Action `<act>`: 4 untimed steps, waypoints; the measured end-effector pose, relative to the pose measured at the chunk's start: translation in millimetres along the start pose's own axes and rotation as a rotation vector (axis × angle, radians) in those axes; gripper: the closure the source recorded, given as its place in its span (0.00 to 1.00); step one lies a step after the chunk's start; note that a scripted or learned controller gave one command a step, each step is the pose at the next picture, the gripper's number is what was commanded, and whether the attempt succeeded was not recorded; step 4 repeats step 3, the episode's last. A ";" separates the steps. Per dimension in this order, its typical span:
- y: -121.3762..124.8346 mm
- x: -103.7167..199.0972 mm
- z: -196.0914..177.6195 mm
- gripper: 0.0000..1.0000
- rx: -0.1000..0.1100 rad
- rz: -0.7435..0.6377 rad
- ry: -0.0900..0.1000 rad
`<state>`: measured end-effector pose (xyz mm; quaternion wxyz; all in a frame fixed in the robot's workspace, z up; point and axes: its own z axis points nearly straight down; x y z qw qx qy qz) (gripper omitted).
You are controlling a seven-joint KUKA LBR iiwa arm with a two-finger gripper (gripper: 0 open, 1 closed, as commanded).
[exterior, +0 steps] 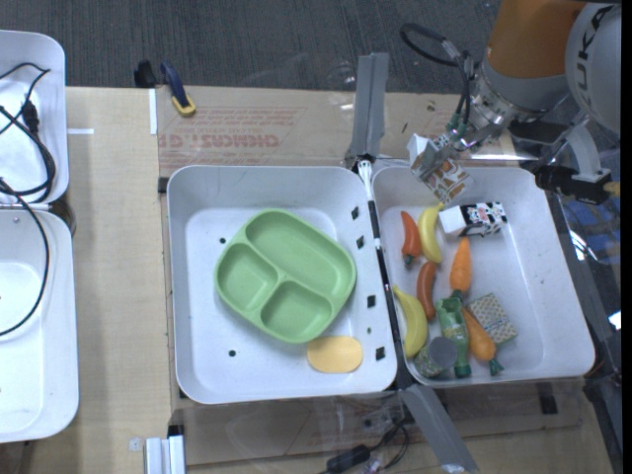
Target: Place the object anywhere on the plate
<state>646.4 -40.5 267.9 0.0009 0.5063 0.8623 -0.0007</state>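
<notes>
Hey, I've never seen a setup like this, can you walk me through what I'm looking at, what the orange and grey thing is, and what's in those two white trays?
This is one picture from a camera fixed above a bench, looking down at a slant. The orange and grey thing at the top right is a robot arm reaching in. At its end is a gripper, and a small printed box sits right below it over the far edge of the right bin; whether it is truly gripped is hard to tell.

The left bin holds a green plate with three compartments and a flat yellow piece beside it. The right bin holds toy food: bananas, carrots, a small black and white carton and other bits. The job is to put an object on the plate.
</notes>
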 end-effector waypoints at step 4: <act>10.7 141.3 76.2 0.00 0.000 -0.356 0.002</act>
